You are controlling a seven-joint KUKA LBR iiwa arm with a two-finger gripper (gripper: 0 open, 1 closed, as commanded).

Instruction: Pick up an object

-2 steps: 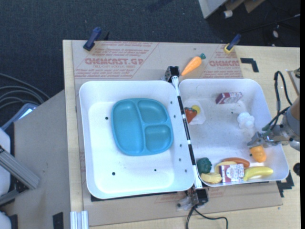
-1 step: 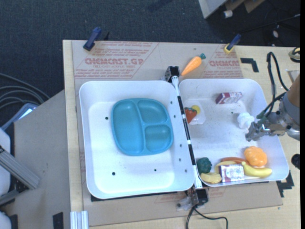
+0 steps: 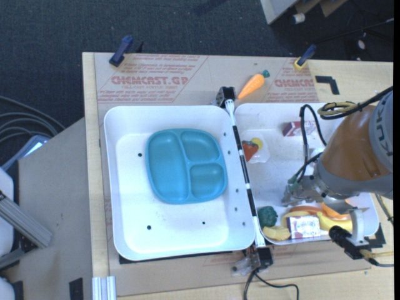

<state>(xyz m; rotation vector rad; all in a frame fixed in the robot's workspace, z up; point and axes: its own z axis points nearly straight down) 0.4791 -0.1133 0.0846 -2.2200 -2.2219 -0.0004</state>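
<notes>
Camera view: we log the gripper (image 3: 299,191) low in the right bin (image 3: 275,114) (finger state: cannot tell), near a green object (image 3: 267,215).

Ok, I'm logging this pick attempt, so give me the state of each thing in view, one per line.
Blue divided plate: lying flat in the left bin, its compartments bare.
Toy carrot: lying on the bench behind the bins, outside both.
Green item: resting in the right bin's near corner.
Banana: lying against the right bin's near rim.
Arm: reaching into the right bin.
</notes>
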